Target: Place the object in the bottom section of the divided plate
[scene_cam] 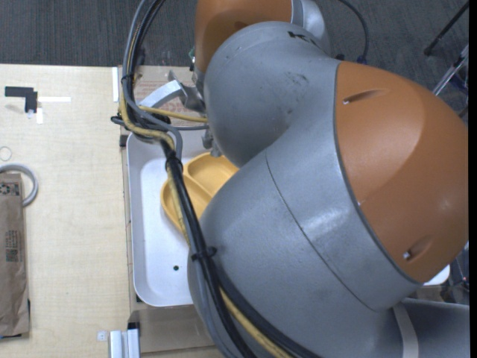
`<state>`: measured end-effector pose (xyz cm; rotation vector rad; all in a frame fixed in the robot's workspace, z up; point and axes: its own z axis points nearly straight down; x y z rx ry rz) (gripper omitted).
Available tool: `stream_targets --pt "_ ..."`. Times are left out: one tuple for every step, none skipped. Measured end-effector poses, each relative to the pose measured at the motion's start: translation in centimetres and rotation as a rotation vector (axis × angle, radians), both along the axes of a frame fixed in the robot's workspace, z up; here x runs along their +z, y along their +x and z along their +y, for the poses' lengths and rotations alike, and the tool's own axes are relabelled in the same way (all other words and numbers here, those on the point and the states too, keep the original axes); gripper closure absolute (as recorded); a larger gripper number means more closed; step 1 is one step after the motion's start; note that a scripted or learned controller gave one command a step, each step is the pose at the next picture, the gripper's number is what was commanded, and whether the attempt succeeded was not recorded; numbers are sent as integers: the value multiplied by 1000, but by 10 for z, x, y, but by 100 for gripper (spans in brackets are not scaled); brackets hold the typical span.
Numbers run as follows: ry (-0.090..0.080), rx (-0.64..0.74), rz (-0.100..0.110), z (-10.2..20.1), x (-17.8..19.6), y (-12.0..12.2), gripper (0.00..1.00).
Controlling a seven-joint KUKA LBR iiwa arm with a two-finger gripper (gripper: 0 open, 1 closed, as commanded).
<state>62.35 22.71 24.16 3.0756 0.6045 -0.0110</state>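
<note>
A yellow divided plate (195, 189) lies in the white bin (149, 230), and the arm's grey body covers most of it. A raised ridge between two of its sections shows at its left part. The arm (313, 185) reaches across the bin from the right and hides the object and the gripper.
A bundle of black and yellow cables (153, 121) runs along the arm over the bin's top left corner. The wooden bench (67, 200) lies left of the bin, with a brown paper bag (11, 252) at its left edge and a small black part (22, 95) at the top left.
</note>
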Motion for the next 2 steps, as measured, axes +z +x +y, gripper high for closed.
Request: stream_targets --pt "4 8 -1 -1 -86 27 100" --pt "6 -92 -5 0 -5 25 100"
